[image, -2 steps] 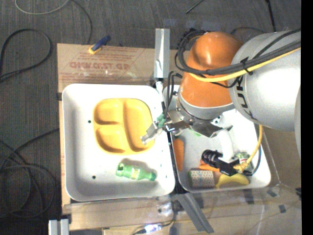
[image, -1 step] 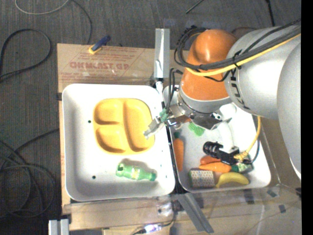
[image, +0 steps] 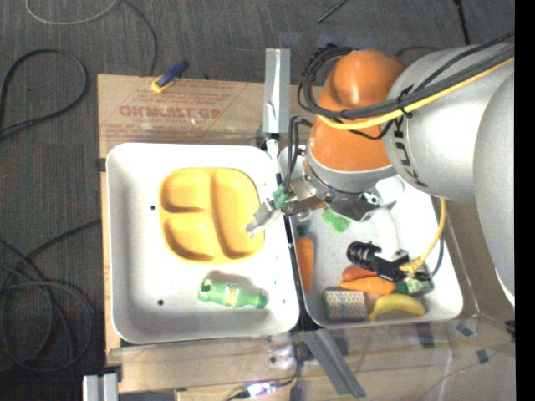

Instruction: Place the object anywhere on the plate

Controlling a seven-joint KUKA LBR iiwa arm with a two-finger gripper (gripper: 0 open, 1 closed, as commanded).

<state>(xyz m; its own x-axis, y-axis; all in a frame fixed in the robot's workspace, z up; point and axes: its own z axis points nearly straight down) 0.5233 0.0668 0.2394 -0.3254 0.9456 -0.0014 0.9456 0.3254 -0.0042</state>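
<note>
Your target, the yellow three-compartment plastic plate, lies in the left white bin, and its right rim sits directly under the tip of the gripper. What the object is remains your first worry: a small green piece shows at the base of the fingers, but you cannot tell whether it is a held item or part of the tool, nor whether the fingers are spread or closed. If nothing is actually gripped, a release here puts nothing on the plate. If something is held, the tip hangs over the very edge, so a drop could roll off the rim onto the bin floor toward the green plastic bottle lying below and left of the gripper. The grey arm with its orange band reaches in from the right, wrist bulked over the divider, fingers angled down and leftward.
</note>
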